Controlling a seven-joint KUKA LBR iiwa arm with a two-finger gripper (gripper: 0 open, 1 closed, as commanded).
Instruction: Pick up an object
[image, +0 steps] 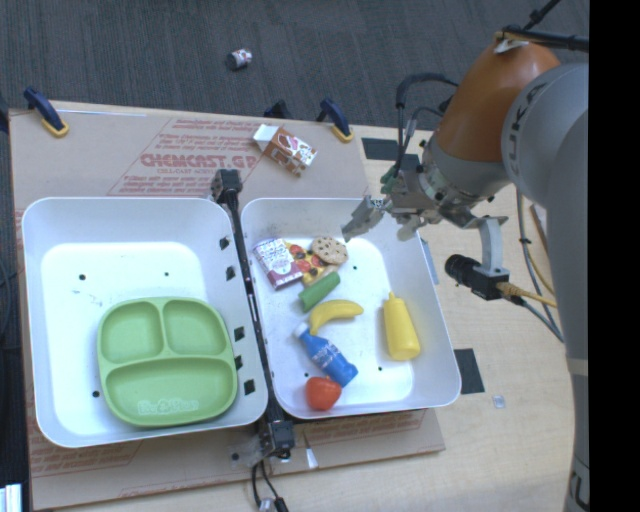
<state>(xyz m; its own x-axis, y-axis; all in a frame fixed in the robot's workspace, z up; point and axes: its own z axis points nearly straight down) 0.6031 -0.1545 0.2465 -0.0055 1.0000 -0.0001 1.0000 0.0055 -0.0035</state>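
Reached in from the right over the far right corner of the right bin (436, 300), gripper (385, 218) hanging above the rim, near the cookie (327, 249) but apart from it; fingers splayed open, nothing between them; one fingertip (358, 222) aimed down toward the bin's far wall, the other (408, 230) off to its right.

Lay scattered in the right bin: a small red snack packet (282, 261) by the divider, touching a pizza slice (309, 265), with the cookie resting at the pizza's far edge; just nearer, a green pickle-like piece (319, 291), then a banana (334, 314); a yellow mustard bottle (400, 326) standing apart toward the right wall; a blue bottle (327, 357) lying slantwise below the banana, its lower end close to a red tomato-like piece (322, 393) at the near wall.

Held in the left bin (40, 260): a green divided plate (167, 359), flat, toward the near side.

Sat outside the bins on the cardboard sheet (150, 150): a small carton (285, 149), tilted, beyond the right bin's far wall.
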